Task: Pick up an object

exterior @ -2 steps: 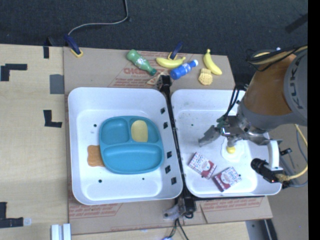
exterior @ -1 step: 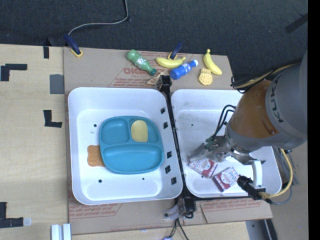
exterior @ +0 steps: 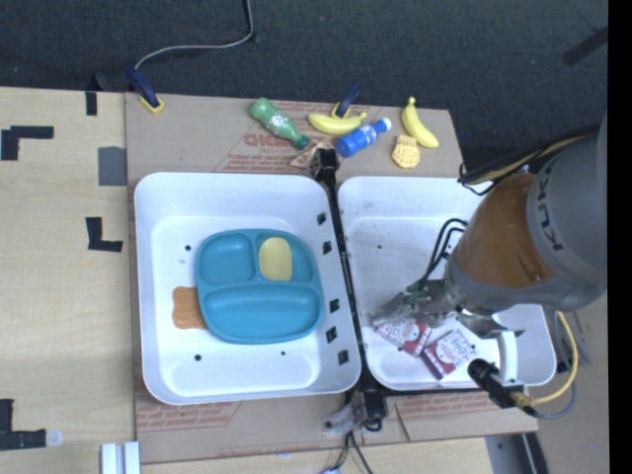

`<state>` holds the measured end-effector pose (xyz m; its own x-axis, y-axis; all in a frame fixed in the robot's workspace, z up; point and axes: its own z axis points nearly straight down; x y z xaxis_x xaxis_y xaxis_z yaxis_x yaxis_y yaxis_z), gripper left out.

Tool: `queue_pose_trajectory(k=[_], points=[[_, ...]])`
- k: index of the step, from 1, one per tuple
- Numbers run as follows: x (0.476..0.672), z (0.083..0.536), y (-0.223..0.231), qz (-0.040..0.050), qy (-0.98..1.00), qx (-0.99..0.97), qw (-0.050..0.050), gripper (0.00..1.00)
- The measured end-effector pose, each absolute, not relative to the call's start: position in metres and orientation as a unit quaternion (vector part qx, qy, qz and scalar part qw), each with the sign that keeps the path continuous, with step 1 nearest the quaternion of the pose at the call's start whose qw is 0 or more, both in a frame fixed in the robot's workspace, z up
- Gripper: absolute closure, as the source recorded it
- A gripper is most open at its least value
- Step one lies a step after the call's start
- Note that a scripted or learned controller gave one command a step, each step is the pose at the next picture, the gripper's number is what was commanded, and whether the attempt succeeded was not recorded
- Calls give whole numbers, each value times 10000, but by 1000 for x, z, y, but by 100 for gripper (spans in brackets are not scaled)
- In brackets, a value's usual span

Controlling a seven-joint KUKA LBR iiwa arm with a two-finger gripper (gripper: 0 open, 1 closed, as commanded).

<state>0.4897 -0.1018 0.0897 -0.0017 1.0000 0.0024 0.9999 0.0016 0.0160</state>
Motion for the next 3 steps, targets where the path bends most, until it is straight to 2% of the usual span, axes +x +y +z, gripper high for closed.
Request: queue_pose_trajectory(k=[1,2,3], points=[[491,219,-136,5,7068,7074,20,0],[486,89,-118,25,7076,7066,15,0],[488,101,-119,39,7071,7071,47,100]])
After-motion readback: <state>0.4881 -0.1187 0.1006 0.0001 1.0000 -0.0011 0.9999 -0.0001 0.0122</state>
